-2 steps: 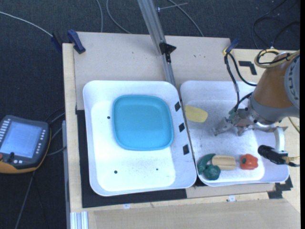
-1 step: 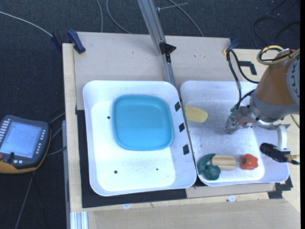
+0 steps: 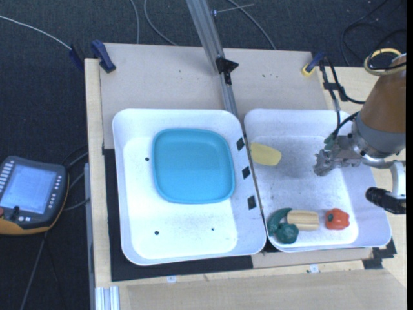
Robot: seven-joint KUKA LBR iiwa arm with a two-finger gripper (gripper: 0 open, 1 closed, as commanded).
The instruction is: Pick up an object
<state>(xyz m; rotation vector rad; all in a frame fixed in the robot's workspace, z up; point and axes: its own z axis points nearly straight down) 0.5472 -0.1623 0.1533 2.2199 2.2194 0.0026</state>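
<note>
My hand (image 3: 324, 162) hangs at right of frame, finger state unclear, nothing visibly held; next I must drop onto the red tomato (image 3: 336, 219) below.

**Arm hardware, seen from above**

Grey KUKA arm segment (image 3: 381, 137), rounded, with a broad orange band (image 3: 387, 105) above the wrist. Small grey metal two-finger gripper (image 3: 324, 163), dull and knobbly, just beside that band on its lower left. Black cable (image 3: 335, 86) runs above the band's left side. Black cylindrical fitting (image 3: 386, 199) below the band, with a white bracket.
</note>
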